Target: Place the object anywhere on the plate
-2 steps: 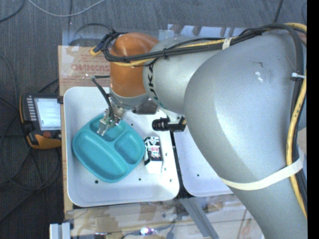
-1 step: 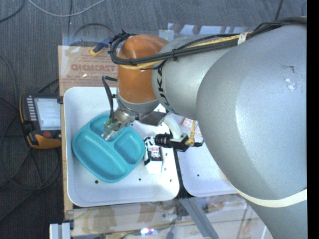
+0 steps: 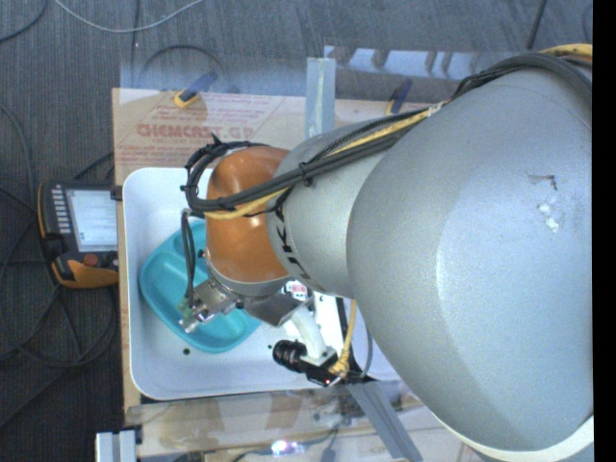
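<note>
1. Nearest the camera, the grey arm (image 3: 462, 258) filled the right and centre of the frame, its bulk covering most of the right-hand bin.
2. Below it, the orange band (image 3: 241, 219) sat left of centre, with black and yellow cables (image 3: 289, 176) strung across it.
3. Under the band, the tool (image 3: 199, 308) hung over the turquoise plate (image 3: 164, 277) at lower left of centre. Whether it was clenched or released could not be told; the wrist hid its tips.
4. The plate lay tilted in the left white bin (image 3: 144, 354), toward the bin's left wall. A small greenish fleck showed on the plate just by the tool; it may have been the object, but that could not be made out for sure.
5. Judged from this pose, the step in hand was the placing itself, with the tool low over the plate. The next move would call for a clean release and a straight lift, so as not to drag the plate.
6. Farther off, the desk (image 3: 154, 133) showed a printed brown board at upper left.
7. Farthest, a handheld pendant (image 3: 77, 229) lay on the grey carpet at the left edge.
</note>
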`<state>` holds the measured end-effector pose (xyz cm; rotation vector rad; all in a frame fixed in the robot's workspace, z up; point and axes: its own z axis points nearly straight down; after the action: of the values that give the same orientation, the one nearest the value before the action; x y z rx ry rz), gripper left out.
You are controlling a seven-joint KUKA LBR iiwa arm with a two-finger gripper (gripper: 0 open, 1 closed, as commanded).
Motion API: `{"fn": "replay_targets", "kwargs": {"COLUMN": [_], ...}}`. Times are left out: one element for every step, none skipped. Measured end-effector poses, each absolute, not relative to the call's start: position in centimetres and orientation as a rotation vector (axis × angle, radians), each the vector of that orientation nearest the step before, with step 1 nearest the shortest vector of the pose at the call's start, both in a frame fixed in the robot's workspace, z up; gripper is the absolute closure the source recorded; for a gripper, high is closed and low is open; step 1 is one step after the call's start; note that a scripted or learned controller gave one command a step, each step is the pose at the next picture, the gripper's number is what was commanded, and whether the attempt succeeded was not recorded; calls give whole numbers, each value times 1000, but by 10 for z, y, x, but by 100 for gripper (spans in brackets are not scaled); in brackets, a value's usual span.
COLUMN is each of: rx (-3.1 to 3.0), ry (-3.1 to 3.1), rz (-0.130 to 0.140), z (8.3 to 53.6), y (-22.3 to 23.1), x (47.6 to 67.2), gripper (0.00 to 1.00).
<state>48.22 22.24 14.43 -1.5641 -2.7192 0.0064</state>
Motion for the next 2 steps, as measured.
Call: {"fn": "replay_targets", "kwargs": {"rx": [-1776, -1965], "ry": [-2595, -2455], "rz": [6, 6], "z": [271, 334], "y": [163, 210], "x": [493, 518], "gripper": [100, 100]}}
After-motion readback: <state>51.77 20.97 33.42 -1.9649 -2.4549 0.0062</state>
